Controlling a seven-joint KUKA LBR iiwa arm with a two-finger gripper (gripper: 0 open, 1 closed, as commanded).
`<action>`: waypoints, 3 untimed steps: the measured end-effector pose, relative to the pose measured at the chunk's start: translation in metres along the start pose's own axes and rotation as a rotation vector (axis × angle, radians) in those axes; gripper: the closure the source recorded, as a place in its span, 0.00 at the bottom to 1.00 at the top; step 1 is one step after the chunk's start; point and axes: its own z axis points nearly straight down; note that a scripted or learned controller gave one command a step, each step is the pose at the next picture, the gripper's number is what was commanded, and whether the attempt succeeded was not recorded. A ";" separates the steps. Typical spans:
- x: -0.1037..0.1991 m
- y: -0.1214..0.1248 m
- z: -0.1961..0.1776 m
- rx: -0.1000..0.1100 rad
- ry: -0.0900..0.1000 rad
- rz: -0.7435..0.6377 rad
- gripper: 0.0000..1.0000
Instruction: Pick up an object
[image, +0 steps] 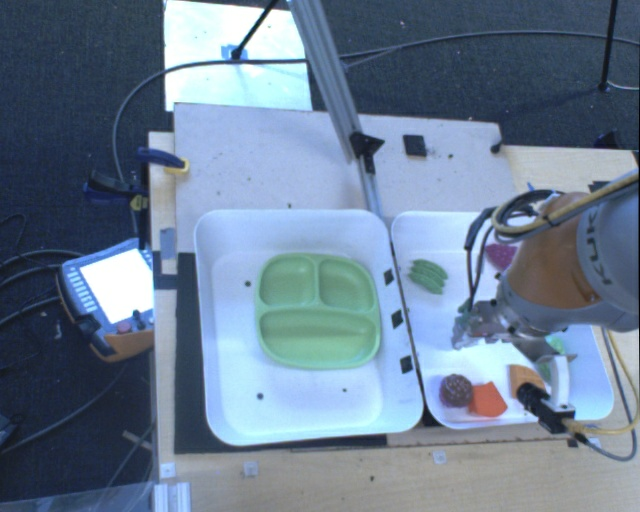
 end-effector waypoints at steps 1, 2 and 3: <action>-0.002 -0.002 -0.063 0.006 0.000 -0.002 1.00; -0.010 -0.005 -0.121 0.005 0.000 -0.002 1.00; -0.011 -0.003 -0.165 0.006 0.000 -0.003 1.00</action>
